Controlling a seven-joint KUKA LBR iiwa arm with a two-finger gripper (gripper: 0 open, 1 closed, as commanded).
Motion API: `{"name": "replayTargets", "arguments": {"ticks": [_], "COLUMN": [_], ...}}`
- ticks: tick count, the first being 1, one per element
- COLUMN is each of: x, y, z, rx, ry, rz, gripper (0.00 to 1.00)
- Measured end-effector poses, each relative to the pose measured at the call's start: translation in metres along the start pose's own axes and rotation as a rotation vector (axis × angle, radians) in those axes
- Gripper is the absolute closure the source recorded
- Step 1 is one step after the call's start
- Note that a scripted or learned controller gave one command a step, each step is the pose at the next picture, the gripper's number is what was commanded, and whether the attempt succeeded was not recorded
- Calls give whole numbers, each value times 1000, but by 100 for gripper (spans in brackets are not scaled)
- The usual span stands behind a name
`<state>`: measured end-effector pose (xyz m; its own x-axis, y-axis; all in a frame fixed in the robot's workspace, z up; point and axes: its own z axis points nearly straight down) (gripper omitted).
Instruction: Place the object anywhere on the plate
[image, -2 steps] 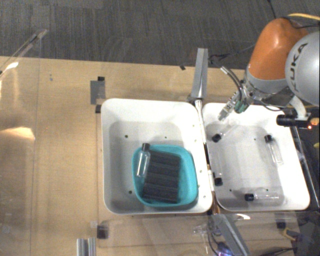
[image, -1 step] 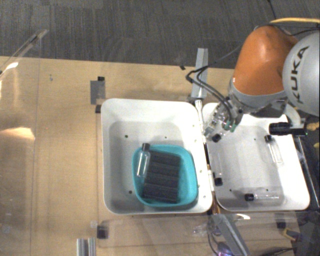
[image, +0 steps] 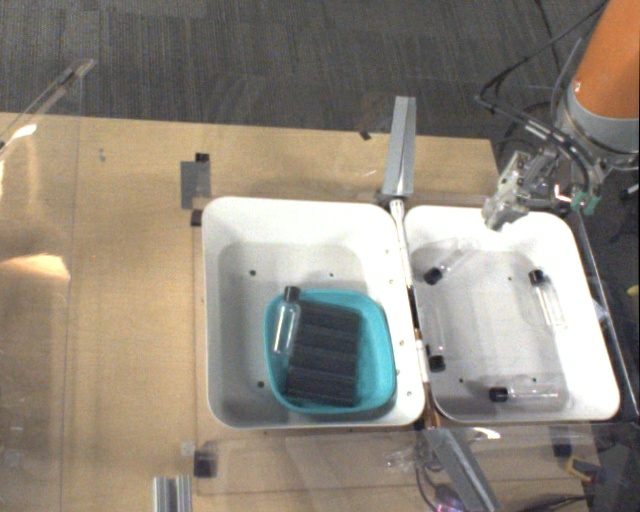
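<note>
Teal plastic forms the plate (image: 378, 345), a rounded square dish seen in the nearer half of the left bin (image: 225, 330), toward that bin's right side. A dark ribbed block (image: 324, 352) is laid across most of the plate. A clear vial with a black cap (image: 285, 325) is set on the plate's left edge, touching the block's left side, its cap pointed toward the far side.

In the right bin (image: 590, 395), another clear vial (image: 522, 393) is seen lying near the front wall, its black cap to the left. A small dark piece (image: 435, 363) is found by the bin's left wall. Farther back, a third vial (image: 546, 295) is laid along the right side with its cap at the far end, and a fourth (image: 443, 263) is tilted near the far left corner, its cap toward the front.

Both bins are carried by a light wooden counter (image: 110, 330). A grey metal bar (image: 401, 147) is fixed beyond the seam between the bins.

Over the far rim of the right bin, the end effector (image: 503, 208) is held above the bin wall, clear of every vial. Nothing is seen gripped in it; how far it is opened cannot be told. Behind it, the arm's orange band (image: 610, 55) is seen at the upper right corner.
</note>
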<state>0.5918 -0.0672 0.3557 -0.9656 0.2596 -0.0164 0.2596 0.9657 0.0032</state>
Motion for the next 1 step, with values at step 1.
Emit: {"name": "replayTargets", "arguments": {"ticks": [1], "x": [-40], "y": [-1], "z": [144], "rx": [-1], "ry": [9], "rz": [-194], "gripper": [100]}}
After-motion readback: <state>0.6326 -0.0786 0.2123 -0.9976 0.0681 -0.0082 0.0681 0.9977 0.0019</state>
